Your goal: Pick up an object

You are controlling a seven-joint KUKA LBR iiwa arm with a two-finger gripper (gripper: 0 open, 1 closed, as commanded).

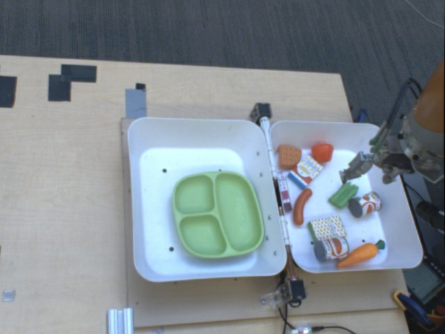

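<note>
From beside the table (pixel 62 207), 2 shallow white bins sit edge to edge. The left bin (pixel 149 186) carries a pale green divided plate (pixel 218 215) with 3 compartments. The right bin (pixel 400 245) carries the loose toy food, and all positions below are given relative to the green block (pixel 343 195) near its middle.

The hand (pixel 358 167) hovers just above and to the right of the green block, and whether its fingers are spread or pressed together cannot be told from here. No item sits between them.

- Left of the green block: a sausage (pixel 301 206), smooth and rounded.
- Above-left: a red piece (pixel 322 152), an orange waffle-textured piece (pixel 289 156) and a small printed packet (pixel 308 166).
- Just right: a small rounded grey-and-white item (pixel 364 204).
- Below: a printed carton (pixel 328 227), a can (pixel 332 248) lying on its side, and a carrot (pixel 359 254).

Likely target — the green block, being nearest the hand. It appears to be rigid moulded plastic, light and not fragile, with a slightly ribbed top. Take hold across its narrow width; the long axis lies diagonally. Its smooth sides may slip, and the grey-and-white item crowds its right end.
</note>
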